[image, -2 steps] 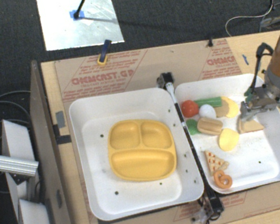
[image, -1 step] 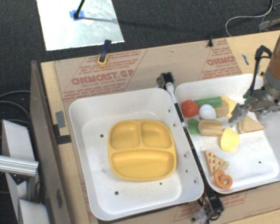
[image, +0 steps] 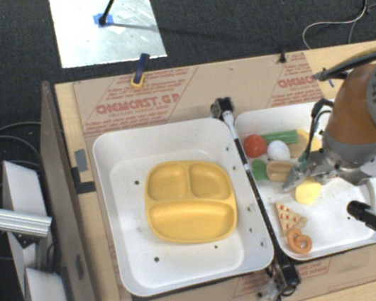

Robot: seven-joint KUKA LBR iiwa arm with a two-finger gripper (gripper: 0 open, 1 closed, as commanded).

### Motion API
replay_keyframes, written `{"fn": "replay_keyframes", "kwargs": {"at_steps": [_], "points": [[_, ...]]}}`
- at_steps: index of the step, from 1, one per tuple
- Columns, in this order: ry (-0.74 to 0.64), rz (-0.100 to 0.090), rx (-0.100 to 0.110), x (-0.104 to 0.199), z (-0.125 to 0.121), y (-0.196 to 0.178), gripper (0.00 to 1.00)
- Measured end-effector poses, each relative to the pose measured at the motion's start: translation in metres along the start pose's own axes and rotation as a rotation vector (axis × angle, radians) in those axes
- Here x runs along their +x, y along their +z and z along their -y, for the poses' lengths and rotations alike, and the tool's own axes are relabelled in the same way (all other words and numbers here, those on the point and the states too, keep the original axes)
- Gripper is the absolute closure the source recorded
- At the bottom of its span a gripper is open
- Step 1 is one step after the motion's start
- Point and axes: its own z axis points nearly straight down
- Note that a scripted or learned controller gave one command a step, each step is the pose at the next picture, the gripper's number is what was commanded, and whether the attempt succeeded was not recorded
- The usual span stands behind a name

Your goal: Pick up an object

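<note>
My bench (image: 162, 86), topped with printed brown cardboard, carries two shallow white bins side by side. The left bin (image: 123, 193) lies toward the bench's left edge; the right bin (image: 332, 232) lies toward its right edge, the two touching along a central divider. A small yellow-and-blue clip (image: 139, 71) rests at the bench's far edge, and a small dark clip (image: 283, 58) sits farther right along it.

Fixed overhead slant over both bins (image: 171, 138)
</note>
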Motion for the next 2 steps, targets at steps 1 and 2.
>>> {"fn": "replay_keyframes", "kwargs": {"at_steps": [1, 2], "points": [[0.0, 0.001, -0.001, -0.001, 0.0, -0.015, 1.0], [-0.012, -0.002, -0.008, 0.087, -0.006, -0.11, 1.0]]}}
